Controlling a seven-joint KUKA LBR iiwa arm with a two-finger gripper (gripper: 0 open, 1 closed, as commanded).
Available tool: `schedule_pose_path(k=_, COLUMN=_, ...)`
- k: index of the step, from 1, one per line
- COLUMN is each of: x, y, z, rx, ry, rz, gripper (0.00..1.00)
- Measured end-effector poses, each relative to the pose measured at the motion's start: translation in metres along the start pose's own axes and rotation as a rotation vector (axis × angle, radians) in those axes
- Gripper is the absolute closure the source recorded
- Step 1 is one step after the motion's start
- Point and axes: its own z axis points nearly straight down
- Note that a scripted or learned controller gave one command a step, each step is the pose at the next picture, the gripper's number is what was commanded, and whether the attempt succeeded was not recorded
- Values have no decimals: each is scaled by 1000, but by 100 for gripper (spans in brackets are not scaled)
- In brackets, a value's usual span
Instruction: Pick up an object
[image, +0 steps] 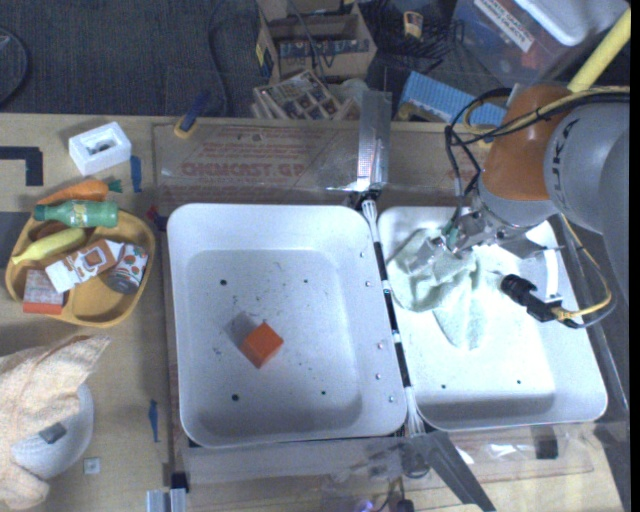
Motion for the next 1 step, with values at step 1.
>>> schedule_pose_path(k=1, x=2, y=6, z=13, rx=5, ry=2, rz=-82, gripper=0)
